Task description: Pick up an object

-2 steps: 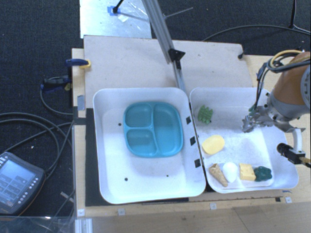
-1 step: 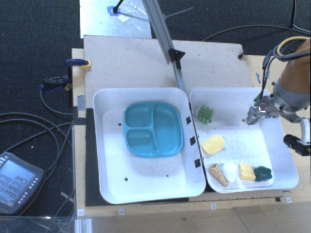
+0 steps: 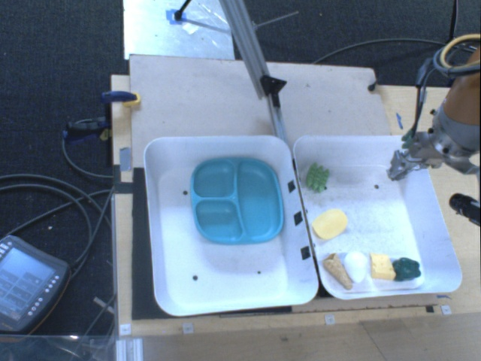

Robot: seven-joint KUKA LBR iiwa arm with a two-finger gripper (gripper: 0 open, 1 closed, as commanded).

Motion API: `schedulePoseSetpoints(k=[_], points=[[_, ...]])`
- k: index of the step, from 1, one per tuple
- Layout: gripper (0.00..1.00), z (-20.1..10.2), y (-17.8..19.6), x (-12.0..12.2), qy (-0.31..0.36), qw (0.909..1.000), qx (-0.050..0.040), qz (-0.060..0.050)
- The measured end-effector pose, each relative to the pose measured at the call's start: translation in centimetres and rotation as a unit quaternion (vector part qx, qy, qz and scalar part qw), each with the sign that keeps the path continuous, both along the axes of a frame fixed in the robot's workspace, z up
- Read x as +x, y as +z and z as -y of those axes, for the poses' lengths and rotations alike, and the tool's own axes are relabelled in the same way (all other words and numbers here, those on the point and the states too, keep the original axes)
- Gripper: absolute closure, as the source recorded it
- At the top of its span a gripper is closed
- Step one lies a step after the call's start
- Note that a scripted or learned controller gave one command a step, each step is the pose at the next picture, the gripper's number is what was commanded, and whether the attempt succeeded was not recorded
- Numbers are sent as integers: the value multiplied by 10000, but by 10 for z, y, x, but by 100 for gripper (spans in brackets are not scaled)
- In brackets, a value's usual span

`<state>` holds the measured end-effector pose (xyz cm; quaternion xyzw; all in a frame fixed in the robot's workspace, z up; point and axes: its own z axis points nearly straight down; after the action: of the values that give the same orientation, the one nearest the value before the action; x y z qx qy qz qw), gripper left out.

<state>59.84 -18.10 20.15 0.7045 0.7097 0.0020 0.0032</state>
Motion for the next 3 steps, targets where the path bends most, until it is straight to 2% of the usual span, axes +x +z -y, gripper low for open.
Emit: schedulePoseSetpoints(k=[1, 3], points=[[100, -8, 61, 3, 2, 10000, -1, 9], [100, -117, 44, 37, 20, 10000, 18, -22]])
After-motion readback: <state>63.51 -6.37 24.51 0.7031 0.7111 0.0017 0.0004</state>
